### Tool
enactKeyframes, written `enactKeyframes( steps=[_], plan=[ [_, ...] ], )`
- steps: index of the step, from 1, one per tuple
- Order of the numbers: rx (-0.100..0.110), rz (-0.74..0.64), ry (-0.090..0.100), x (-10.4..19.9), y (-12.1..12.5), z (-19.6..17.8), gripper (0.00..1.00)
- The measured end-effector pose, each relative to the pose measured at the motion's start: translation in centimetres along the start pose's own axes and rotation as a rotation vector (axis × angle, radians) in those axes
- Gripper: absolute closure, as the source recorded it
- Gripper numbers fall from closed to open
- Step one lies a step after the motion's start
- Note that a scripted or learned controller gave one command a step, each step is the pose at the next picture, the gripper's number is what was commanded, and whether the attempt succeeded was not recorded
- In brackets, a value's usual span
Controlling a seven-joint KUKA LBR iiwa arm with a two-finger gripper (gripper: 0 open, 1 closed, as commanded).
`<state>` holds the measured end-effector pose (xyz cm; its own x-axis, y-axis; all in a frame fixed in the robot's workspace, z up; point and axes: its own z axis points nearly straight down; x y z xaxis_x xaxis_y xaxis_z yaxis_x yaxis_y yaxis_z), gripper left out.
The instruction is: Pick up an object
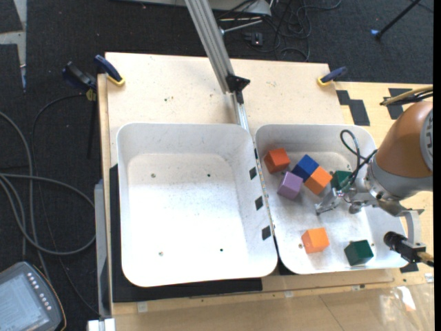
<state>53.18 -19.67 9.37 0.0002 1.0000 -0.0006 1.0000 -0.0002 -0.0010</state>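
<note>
Right bin (289, 143) — tool (331, 204) low beside orange cube (318, 180); finger state unclear.

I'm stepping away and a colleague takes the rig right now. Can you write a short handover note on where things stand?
Gripper: low inside the right bin, beside the block cluster; nothing visibly held, and whether it is open cannot be judged.
Blocks, all in the right bin: orange block at the back, blue block, purple block and a second orange block clustered mid-bin; a third orange block and a dark green block near the front.
Left bin: only dark specks.
Done: arm has reached the blocks.
Left: grasp one block and lift it.
</note>
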Motion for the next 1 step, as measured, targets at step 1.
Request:
enactKeyframes(
  steps=[1],
  plan=[
    [-0.004,0.000,-0.001,-0.02,0.10,-1.20,1.00]
  ],
)
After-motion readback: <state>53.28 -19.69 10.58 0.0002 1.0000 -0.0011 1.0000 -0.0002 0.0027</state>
